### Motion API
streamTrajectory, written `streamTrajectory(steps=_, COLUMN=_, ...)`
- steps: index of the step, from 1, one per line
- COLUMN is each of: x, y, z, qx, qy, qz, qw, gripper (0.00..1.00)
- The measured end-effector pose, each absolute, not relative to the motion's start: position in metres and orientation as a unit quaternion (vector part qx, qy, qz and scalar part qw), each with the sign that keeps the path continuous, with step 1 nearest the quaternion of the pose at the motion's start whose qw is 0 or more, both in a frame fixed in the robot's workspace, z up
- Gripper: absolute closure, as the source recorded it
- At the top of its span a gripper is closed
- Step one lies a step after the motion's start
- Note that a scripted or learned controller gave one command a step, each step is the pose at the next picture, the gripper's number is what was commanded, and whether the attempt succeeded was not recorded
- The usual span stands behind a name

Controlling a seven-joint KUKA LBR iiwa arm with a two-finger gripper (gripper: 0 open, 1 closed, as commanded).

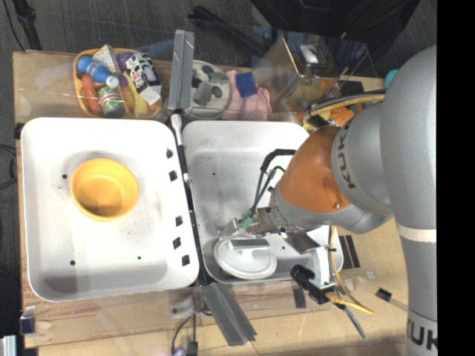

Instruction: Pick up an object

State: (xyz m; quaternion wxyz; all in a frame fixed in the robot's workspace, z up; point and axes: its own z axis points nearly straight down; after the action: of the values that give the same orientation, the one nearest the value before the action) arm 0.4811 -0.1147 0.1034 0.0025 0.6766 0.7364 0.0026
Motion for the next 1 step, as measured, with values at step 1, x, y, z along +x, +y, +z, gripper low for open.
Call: streamTrajectory(steps=1, x=0.4811, y=-0.1146, z=0.1034, qx=0.677, qy=0.736, qz=0.0026, qw=0.003, gripper=0.0)
